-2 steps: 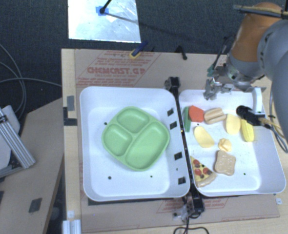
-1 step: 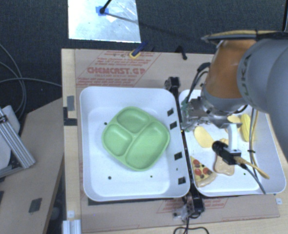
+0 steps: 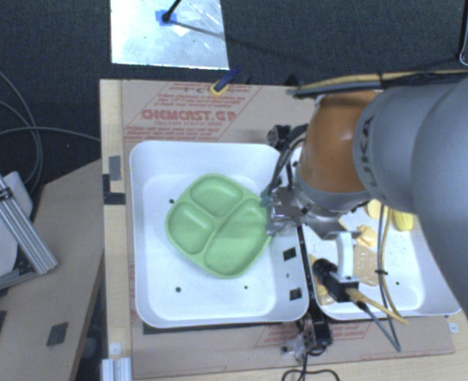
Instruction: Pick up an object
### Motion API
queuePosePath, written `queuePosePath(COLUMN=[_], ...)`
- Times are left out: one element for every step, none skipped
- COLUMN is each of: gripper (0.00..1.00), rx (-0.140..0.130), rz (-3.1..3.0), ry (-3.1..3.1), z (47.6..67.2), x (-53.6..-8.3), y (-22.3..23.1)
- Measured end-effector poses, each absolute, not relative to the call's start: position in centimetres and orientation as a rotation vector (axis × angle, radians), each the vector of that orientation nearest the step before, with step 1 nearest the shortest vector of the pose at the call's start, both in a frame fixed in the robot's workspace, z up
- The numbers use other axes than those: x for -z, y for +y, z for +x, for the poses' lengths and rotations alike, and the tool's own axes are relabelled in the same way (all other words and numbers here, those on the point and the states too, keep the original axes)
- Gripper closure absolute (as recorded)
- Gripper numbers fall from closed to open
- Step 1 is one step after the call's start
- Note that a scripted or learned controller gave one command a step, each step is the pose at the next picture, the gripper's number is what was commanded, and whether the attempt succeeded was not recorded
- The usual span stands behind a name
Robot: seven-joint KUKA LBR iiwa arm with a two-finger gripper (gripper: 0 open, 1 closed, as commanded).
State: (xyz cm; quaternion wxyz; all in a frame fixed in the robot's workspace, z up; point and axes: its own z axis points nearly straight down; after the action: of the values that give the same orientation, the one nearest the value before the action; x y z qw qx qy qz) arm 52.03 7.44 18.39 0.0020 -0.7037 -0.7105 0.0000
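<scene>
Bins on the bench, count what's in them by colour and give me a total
Green: 1, the divided plate in the left bin
Yellow: 1 at least, a thing in the right bin, partly hidden by the arm
Tan: 1, a flat piece in the right bin
Total: 3 that can be seen

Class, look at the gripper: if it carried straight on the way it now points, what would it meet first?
Probably the green divided plate: the gripper sits at its right edge, above the left bin. Depth is unclear.

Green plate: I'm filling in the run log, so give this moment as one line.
arm: over bins' divide | end effector: at green plate right rim | plate: in left bin | grasp: unclear
</scene>
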Motion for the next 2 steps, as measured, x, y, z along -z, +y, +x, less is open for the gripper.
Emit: queuePosePath(gripper=[1.0,1.0], rx=[0.002,0.009], rz=[-2.233,-2.213], ry=[-2.219,-2.234], z=[56.1,56.2], x=[-18.5,-23.8], y=[-2.8,3.8])
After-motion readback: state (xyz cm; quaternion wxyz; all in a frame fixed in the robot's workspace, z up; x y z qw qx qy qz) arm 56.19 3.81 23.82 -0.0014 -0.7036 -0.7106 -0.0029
